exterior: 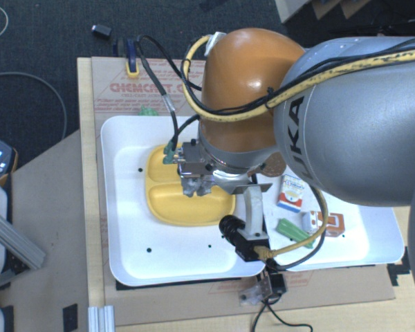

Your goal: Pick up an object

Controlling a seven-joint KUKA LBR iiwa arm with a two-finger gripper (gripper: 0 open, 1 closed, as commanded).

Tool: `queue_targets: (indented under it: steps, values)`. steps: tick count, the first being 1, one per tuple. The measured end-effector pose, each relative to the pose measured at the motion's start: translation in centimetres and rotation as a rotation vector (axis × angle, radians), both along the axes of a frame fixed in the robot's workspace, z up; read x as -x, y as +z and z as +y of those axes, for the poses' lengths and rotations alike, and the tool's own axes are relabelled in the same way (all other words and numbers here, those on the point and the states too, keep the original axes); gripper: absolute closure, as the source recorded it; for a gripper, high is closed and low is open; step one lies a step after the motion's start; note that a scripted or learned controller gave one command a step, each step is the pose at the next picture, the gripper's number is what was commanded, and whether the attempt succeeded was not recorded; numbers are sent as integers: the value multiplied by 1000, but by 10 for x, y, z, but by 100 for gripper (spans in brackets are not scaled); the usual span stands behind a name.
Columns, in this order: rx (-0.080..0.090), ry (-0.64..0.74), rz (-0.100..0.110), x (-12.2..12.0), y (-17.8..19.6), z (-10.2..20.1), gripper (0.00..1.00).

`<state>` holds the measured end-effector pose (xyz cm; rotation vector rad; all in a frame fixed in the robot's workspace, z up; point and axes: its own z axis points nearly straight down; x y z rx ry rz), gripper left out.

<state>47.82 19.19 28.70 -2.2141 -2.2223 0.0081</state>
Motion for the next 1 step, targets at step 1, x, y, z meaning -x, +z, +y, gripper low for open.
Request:
queue_targets:
  steps: [1]
  values:
    - [-1,-9,-18,-38,100,-68,100]
